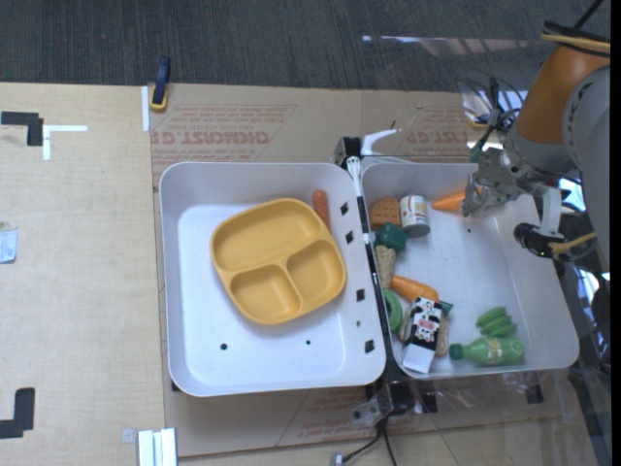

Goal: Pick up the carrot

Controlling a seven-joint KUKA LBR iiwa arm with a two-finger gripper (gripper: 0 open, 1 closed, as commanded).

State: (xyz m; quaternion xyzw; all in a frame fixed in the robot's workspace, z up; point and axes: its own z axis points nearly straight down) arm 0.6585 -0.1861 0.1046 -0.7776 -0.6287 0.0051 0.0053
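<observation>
Arm: grey KUKA w/ orange band (pixel 572 76) comes in from the right, wrist bent down over the right bin's (pixel 543 289) far-right corner.
Gripper: (pixel 477 200) low near the bin's back wall, tip just beside the small orange carrot piece (pixel 448 201); looks touching or nearly so, can't tell which.
Fingers: too small and dark to read; can't tell if wide or narrow, and nothing seen clearly between them.
Carrot: (pixel 413 286) lies flat mid-left in the right bin, pointing toward the bin's middle, near the divider; well apart from the gripper.
Neighbors: green leafy item (pixel 392 311) and cow-print milk carton (pixel 423 331) just beside the carrot on the near side; dark green piece (pixel 390 237) and tin can (pixel 414 214) on the far side.
Other items: green bottle (pixel 488 351) and green pepper-like piece (pixel 495 320) at near-right corner.
Open room: bare white floor in the bin's centre and right, betw. gripper and carrot.
Left bin: (pixel 184 289) holds yellow divided plate (pixel 278 259); small orange-red item (pixel 321 206) by its far edge.
Tabletop: (pixel 68 289) tan, w/ cardboard under the bins.
</observation>
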